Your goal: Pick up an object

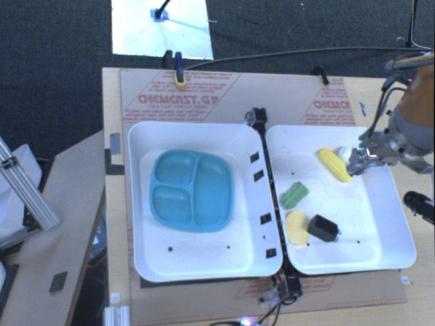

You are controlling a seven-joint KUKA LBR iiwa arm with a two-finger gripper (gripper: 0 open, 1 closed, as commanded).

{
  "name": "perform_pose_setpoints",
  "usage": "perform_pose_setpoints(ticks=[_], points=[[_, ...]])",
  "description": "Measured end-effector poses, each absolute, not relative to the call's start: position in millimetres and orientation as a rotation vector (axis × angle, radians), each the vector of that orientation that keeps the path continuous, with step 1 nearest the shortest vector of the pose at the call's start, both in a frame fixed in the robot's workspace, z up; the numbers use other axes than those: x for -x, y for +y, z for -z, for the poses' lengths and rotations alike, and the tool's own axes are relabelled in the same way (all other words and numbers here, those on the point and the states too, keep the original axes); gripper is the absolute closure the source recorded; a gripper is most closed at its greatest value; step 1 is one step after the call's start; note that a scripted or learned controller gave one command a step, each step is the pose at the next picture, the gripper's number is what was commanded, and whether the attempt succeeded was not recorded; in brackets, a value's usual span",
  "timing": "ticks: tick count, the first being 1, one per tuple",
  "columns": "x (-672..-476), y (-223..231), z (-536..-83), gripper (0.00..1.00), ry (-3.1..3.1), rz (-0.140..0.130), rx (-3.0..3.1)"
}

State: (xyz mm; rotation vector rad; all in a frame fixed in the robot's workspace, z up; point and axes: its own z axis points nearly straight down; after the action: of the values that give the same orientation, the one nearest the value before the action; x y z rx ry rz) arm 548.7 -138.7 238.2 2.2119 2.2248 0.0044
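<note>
Over the right bin (397, 246), the gripper (358, 160) hung beside a ribbed yellow corn cob (334, 164) (whether touching, unclear). Nearer lay a ridged green piece (294, 195), a smooth yellow lump (296, 227) and a black block (323, 228).

Dark carpet floor (54, 60) around a brown-papered bench (224, 90), with 1 pale sheet (183, 19).
</note>
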Motion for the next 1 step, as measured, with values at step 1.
perform_pose_setpoints(ticks=[1], points=[[-554.1, -84.9, -233.1, 1.00, 2.230, -0.003, -2.211]])
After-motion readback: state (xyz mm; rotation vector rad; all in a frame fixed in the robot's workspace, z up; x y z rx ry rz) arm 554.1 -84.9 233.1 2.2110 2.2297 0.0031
